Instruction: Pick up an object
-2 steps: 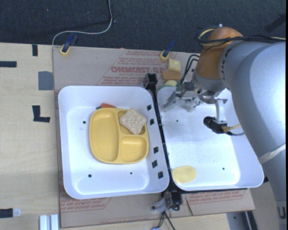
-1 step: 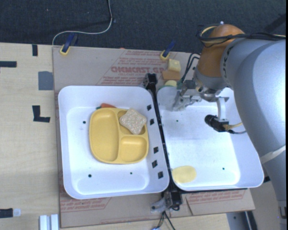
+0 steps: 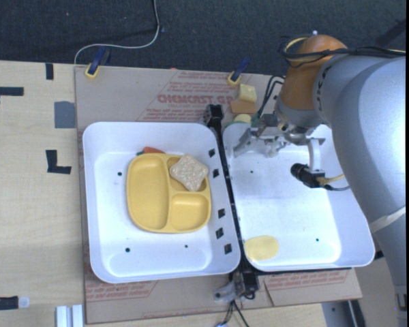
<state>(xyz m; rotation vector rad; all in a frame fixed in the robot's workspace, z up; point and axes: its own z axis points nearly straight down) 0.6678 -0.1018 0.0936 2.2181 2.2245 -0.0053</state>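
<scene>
My gripper (image 3: 259, 140) hangs over the far left part of the right bin (image 3: 327, 251), close to its back wall, with nothing seen in it. A pale yellow disc (image 3: 261, 248) lies flat near the front left corner of that bin, well away from the gripper. In the left bin (image 3: 102, 251) a yellow divided tray (image 3: 157, 196) lies flat. A beige, speckled slice (image 3: 189, 172) rests on the tray's far right corner. A small red and green thing (image 3: 153, 150) peeks out behind the tray's far edge.
Behind the right bin's back left corner sit a yellow block (image 3: 247, 91), a brown block (image 3: 243, 105) and a pale round thing (image 3: 240, 119). A black divider with clips (image 3: 221, 182) runs between the bins. The arm's grey body (image 3: 368, 128) covers the right side.
</scene>
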